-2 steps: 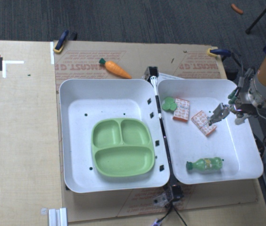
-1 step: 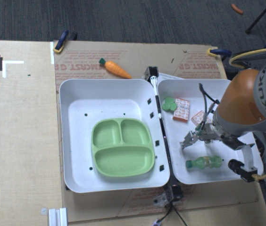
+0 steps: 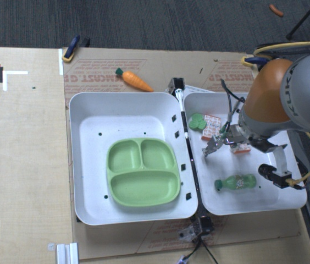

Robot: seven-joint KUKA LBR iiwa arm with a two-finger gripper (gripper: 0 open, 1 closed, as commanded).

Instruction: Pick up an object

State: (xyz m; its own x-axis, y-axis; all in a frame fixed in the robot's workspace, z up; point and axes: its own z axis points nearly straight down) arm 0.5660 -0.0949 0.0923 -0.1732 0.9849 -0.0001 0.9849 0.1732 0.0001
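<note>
Over the right bin [image 3: 287, 202] we see our end effector [image 3: 214, 146] low beside the small carton [image 3: 212, 125], probably for grasping it; whether it is open, we cannot tell. The bottle [image 3: 236, 183] lies nearer.

upside-down red print on the cardboard [image 3: 97, 73] under the bins reads roughly "almost great"; arm [image 3: 303, 92] lettering unreadable.

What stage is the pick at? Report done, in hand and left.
Done: the arm has reached into the right bin, its pincer low over the bin floor near the small printed packet and green piece.
In hand: nothing visibly gripped.
Left: grasp and lift one item. The green bottle lies flat and untouched; the green divided plate sits in the left bin.
</note>
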